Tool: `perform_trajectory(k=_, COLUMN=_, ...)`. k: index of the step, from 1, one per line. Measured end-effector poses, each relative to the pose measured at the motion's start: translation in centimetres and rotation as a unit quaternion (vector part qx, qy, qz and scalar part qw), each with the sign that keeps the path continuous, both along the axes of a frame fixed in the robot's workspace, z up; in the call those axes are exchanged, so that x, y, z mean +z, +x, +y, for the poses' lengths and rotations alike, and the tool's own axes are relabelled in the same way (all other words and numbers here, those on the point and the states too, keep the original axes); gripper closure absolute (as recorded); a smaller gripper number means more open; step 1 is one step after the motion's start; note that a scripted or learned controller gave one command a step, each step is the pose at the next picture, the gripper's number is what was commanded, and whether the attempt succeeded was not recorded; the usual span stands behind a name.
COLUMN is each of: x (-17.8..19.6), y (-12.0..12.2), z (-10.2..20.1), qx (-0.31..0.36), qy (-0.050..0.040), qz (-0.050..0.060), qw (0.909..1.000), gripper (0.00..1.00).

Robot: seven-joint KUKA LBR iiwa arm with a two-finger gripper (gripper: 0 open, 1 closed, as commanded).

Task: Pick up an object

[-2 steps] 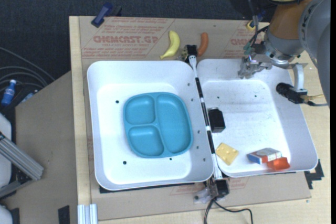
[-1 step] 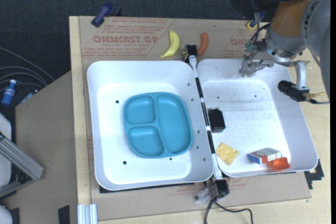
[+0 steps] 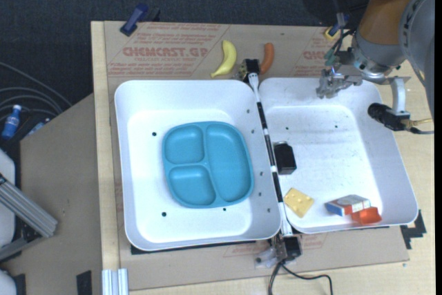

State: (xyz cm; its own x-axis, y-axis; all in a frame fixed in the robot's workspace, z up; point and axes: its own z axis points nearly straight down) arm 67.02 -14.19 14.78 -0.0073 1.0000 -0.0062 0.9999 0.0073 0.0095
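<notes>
Currently listed: a two-finger gripper (image 3: 331,84) is seen over the far edge of the right white bin (image 3: 387,169); whether its jaws are spread or pressed together cannot be told. A yellow cheese-like wedge (image 3: 298,202) and a red, white and blue small box (image 3: 353,208) are found by that bin's near edge. A blue divided plastic plate (image 3: 207,164) is centred in the left white bin (image 3: 138,148). A yellow toy banana (image 3: 224,59) and an orange toy carrot (image 3: 266,57) are laid on the bench's far edge.

Yellow holed cheese wedge (image 3: 298,202) and red-blue-white box (image 3: 353,207) laid flat near front edge of right bin (image 3: 387,169).
</notes>
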Motion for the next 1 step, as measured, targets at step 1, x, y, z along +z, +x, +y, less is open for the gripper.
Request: perform_trajectory(k=1, x=-6.37, y=-0.41, z=4.94, qx=-0.003, qy=0.0038, qz=0.006, qw=1.0000, gripper=1.00)
